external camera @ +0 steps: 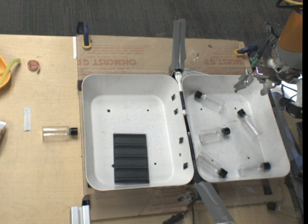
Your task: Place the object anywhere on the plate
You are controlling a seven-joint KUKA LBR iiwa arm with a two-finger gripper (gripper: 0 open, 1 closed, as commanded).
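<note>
A black ribbed plate (130,159) lies flat in the left bin (96,93), toward its front. Several clear vials with black caps lie scattered in the right bin (274,136): one near the back left (209,100), one at mid right (247,121), one in the middle (213,135), and two along the front (212,165) (252,169). My gripper (251,85) hangs over the right bin's back right corner, above the vials and apart from them. It is open, and nothing sits between its fingers.
Another clear vial (58,132) lies on the wooden bench left of the bins, near a small white strip (27,119). A metal divider (178,45) runs between the bins at the back. Blue clamps (83,32) (246,50) hold the cardboard.
</note>
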